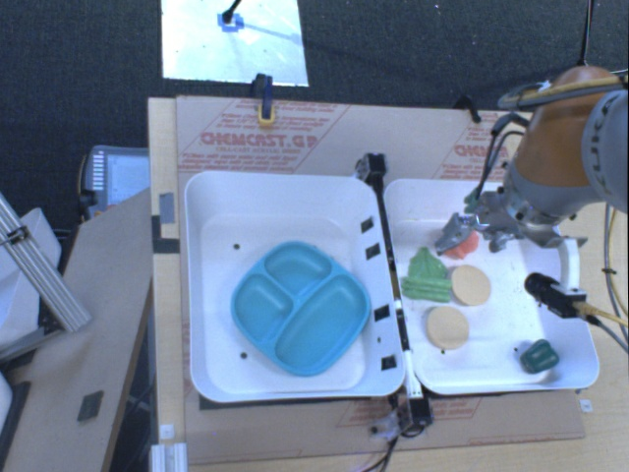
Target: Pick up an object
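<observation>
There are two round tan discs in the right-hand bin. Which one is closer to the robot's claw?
The upper tan disc, beside the green piece. It lies just below the gripper; the lower tan disc sits farther toward the bin's front.

Red "CHEMCAST GP" print on the brown board (257, 138) behind the bins, partly repeated at right

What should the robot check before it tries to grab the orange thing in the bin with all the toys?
1. Gripper sits over the orange piece: ok.
2. Orange piece between the fingers: cannot tell.
3. Green leafy toy stays apart from the gripper: ok, though close.
4. Two tan discs lie out of the way: ok.
5. Dark green toy far off in the corner: ok.
6. Blue plate waits in the left bin: ok.
</observation>
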You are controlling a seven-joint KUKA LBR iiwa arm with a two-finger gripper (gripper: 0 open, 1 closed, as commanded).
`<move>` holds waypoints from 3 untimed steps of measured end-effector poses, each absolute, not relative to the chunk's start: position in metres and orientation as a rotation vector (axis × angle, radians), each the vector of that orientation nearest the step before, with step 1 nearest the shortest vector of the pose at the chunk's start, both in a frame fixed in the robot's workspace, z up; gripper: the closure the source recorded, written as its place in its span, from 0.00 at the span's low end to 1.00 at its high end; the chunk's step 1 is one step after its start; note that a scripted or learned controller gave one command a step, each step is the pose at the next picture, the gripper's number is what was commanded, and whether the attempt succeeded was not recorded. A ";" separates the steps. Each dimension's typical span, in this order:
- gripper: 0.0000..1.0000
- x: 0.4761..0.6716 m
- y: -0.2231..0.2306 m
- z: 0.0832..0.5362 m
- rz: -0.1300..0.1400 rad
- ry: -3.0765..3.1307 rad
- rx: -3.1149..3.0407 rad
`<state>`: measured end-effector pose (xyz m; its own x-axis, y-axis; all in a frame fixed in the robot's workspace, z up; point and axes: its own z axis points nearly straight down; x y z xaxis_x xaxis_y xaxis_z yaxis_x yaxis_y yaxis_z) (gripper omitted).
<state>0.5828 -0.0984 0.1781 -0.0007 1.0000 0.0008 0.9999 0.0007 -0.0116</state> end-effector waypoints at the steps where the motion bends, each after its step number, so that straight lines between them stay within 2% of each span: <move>1: 0.00 0.586 -0.098 0.185 -0.001 -2.225 -2.219; 2: 0.00 0.584 -0.097 0.122 0.003 -2.221 -2.218; 3: 0.00 0.585 -0.096 0.083 -0.001 -2.221 -2.221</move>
